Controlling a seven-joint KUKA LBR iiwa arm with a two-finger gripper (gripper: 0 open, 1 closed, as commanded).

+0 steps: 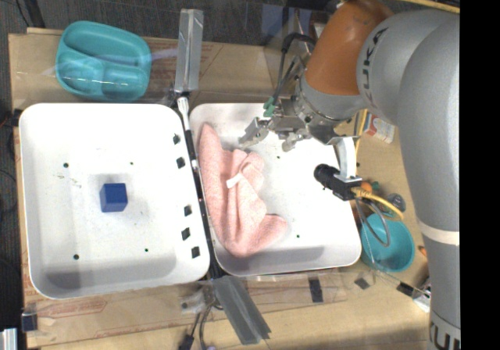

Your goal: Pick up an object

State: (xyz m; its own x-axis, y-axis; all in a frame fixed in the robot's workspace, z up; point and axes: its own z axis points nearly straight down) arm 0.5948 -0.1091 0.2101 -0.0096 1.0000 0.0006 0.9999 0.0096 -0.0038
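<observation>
Pink cloth (238,198) lies crumpled in the right bin (328,251); the claw (271,131) hangs spread above its upper end, holding nothing.

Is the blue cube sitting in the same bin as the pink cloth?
No, the blue cube lies alone in the left bin, while the pink cloth is crumpled in the right bin.

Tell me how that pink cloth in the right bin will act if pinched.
The pink cloth lies crumpled in folds, so it will probably droop and stretch out when lifted. It looks light. Its edge nears the bin wall, so it may drag.
</observation>
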